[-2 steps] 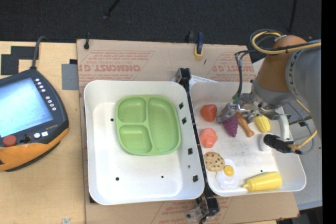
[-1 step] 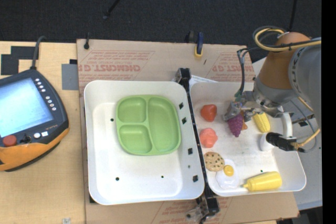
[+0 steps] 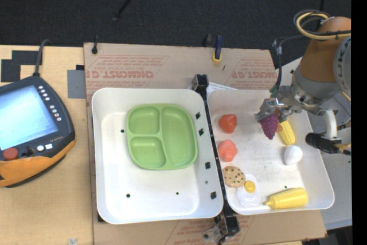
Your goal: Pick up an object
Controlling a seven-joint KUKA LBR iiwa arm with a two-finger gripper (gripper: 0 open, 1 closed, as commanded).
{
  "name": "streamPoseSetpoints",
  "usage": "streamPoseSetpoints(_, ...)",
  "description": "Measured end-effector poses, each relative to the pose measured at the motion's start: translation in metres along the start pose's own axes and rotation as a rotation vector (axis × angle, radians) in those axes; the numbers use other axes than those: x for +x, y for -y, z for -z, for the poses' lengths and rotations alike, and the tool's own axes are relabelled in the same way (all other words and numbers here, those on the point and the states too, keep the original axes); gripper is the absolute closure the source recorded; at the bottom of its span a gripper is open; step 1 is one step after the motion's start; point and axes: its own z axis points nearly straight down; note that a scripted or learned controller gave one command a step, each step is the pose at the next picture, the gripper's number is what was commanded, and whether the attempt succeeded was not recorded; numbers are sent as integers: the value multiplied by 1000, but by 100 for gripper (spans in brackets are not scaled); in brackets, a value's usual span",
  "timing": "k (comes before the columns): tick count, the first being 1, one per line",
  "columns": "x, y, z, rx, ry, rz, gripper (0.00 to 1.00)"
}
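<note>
In the right bin (image 3: 321, 181), my gripper (image 3: 274, 112) is at the far right side, reaching in from the right. A purple grape bunch (image 3: 268, 125) hangs from between its fingers, its top pinched by them. A yellow corn cob (image 3: 286, 132) lies just to the right of the grapes, close to the gripper. A white egg (image 3: 293, 155) lies a little nearer the front.
The right bin also holds a red strawberry (image 3: 228, 122), an orange-red fruit (image 3: 227, 150), a cookie (image 3: 233, 176), a fried egg (image 3: 248, 191) and a yellow bottle (image 3: 287, 198). A green divided plate (image 3: 161, 136) lies in the left bin (image 3: 109, 181). A control pendant (image 3: 28, 123) sits far left.
</note>
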Motion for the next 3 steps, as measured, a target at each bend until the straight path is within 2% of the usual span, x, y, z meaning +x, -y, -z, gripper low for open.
streamPoseSetpoints(1,-6,4,45,1,0,1,100)
streamPoseSetpoints(2,-9,4,68,3,-1,2,100)
streamPoseSetpoints(3,37,30,77,7,-4,7,100)
